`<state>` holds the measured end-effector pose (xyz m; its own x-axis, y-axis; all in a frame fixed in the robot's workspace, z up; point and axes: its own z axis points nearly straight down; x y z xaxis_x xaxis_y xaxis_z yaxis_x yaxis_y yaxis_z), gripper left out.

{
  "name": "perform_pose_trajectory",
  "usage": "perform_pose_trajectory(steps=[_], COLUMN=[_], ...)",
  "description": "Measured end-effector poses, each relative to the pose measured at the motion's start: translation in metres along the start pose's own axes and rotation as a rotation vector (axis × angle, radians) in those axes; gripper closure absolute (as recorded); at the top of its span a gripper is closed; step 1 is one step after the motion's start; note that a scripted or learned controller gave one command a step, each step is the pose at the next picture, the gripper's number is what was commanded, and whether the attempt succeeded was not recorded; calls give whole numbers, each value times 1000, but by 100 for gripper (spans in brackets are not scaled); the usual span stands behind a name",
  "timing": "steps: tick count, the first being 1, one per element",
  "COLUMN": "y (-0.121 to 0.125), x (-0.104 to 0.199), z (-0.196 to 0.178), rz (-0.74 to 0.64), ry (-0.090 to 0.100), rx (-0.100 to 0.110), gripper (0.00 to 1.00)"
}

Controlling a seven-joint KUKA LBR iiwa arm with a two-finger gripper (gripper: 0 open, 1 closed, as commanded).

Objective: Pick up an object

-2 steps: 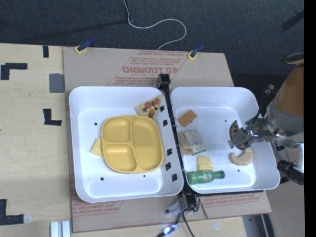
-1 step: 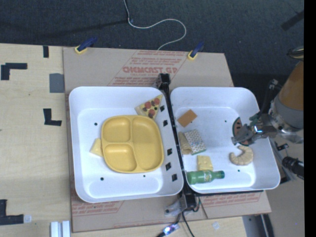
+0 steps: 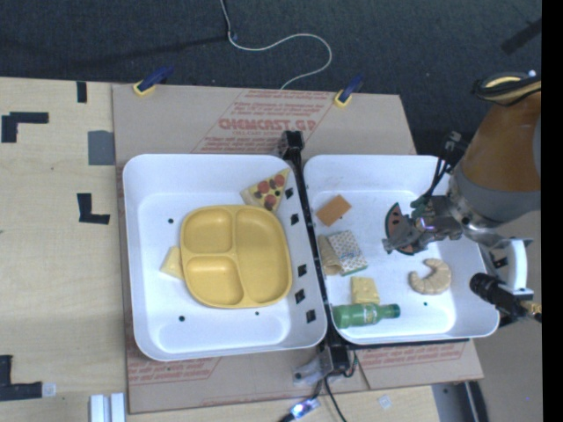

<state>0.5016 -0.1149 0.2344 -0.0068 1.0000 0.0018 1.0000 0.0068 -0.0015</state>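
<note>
Spanning the bench: a brown cardboard sheet [image 3: 264, 121] with red printing lay under both bins, held at its far edge by two blue-and-yellow clamps [image 3: 154, 79].
Left bin [image 3: 145, 323]: shallow, white, touching the right bin along a black central divider.
Right bin [image 3: 369, 170]: shallow, white, holding the loose food items and the gripper.
Arm [image 3: 501, 161]: grey with an orange section, entered from the right edge and hung over the right bin's right side.
Yellow plate [image 3: 236, 256]: three compartments, lay flat in the middle of the left bin; a pale yellow wedge [image 3: 171, 262] stuck out from beneath its left edge.
Gripper [image 3: 405, 231]: dark, positioned low over the right bin's right half, just above-left of the croissant; nothing was seen between its fingers, and whether they were spread or closed could not be told.
Green bottle [image 3: 367, 314]: lay on its side near the right bin's front wall, cap end pointing right.
Croissant [image 3: 431, 276]: tan, curved, rested on the right bin floor, apart from the gripper.
Pizza slice [image 3: 267, 192]: lay in the left bin's far right corner, beside the divider.
Patterned sandwich [image 3: 341, 252]: lay near the divider in the right bin.
Orange cracker [image 3: 333, 209]: lay beyond the sandwich.
Yellow block [image 3: 364, 289]: sat between sandwich and bottle.
</note>
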Motion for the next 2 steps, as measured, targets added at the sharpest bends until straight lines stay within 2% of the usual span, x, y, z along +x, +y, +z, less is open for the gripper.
perform_pose_trajectory(steps=[2], y=[5], x=[89], z=[10], rz=[1], ry=[0], rx=[1], gripper=[100])
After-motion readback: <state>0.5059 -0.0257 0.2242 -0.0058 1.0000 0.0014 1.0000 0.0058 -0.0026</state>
